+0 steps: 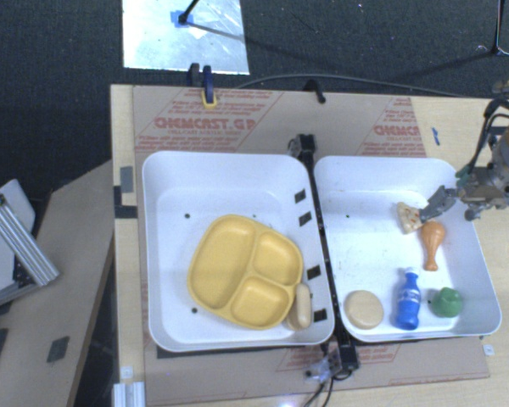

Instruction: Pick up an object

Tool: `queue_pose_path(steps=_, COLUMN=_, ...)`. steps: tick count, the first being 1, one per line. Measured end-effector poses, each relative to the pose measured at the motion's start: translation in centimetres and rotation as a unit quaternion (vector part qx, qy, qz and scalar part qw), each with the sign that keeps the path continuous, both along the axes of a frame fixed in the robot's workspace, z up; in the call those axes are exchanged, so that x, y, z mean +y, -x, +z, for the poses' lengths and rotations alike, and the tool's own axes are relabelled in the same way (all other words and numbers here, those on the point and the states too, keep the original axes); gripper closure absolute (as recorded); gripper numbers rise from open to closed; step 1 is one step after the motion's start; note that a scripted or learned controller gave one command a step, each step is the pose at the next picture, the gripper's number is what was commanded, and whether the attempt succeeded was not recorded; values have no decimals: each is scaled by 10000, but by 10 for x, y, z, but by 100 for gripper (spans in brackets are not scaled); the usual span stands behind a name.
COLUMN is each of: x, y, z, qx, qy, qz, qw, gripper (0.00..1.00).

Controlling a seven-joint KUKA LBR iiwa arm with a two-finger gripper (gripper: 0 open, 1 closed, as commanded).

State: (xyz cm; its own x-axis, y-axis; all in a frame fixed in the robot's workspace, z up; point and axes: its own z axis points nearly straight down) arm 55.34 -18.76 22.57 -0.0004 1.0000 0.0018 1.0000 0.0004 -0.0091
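Drumstick (432, 242) in right bin (479, 265), just below jaws (439, 202); jaw state unclear.

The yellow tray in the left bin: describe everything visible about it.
The yellow tray is a rounded-corner plate of what looks like matte plastic, moulded into three compartments: one large on its left, two smaller on its right. It lies flat, turned at an angle, on the floor of the left bin, near the front right. A beige bread-like piece rests against its lower right edge.
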Motion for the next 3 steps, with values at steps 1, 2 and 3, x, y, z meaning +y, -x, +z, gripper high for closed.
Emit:
queue_pose_path(steps=1, x=0, y=-3, z=6, qx=-52, qy=11, qz=14, qw=10000, gripper=0)
queue_pose_path(steps=2, x=6, y=6, z=-50, qx=-33, qy=4, qz=8, qw=10000, gripper=0)
queue_pose_path(steps=3, x=6, y=1, z=-112, qx=-35, qy=5, qz=8, qw=10000, gripper=0)
